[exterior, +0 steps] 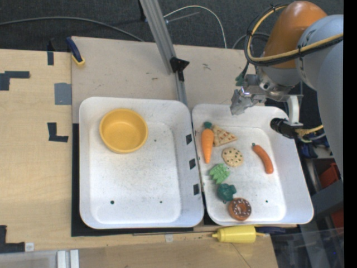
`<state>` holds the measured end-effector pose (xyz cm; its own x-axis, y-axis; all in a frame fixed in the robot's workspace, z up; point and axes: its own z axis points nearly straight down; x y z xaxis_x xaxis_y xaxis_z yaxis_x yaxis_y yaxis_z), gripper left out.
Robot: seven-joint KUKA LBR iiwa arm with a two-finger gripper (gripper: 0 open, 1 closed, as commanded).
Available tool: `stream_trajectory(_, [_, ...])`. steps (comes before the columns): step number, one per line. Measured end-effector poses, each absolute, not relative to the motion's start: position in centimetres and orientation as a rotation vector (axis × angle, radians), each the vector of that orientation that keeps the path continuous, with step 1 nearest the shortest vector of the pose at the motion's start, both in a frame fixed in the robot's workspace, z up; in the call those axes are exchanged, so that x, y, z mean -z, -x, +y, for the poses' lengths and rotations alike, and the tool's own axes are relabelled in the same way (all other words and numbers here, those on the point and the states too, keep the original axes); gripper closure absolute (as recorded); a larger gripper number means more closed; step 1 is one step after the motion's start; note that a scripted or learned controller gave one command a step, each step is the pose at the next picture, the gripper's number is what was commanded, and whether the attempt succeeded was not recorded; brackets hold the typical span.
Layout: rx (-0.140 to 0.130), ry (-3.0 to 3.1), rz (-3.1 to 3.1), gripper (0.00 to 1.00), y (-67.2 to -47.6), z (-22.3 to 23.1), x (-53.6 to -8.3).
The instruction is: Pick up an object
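Note:
The right bin (290, 205) holds several toy foods: an orange carrot (207, 143), a pizza slice (224, 136), a chocolate-chip cookie (232, 157), a sausage (263, 158), a light green leafy piece (219, 173), a dark green broccoli (226, 192) and a sprinkled donut (240, 209). My gripper (241, 101) hangs over the back edge of the right bin, above and behind the pizza slice, and touches none of the foods. Nothing is seen held in it.
A yellow bowl (123, 129) sits in the back left of the left bin (139, 200). A yellow mustard bottle (237, 234) lies on the bench in front of the right bin. A slanted metal pole (162, 32) rises behind the bins. Cables loop around the wrist.

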<state>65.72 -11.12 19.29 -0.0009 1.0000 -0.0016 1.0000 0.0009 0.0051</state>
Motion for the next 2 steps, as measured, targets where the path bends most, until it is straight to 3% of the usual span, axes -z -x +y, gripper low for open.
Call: stream_trajectory(2, [0.000, -2.220, 2.223, 1.00, -65.8, -10.9, -25.6])
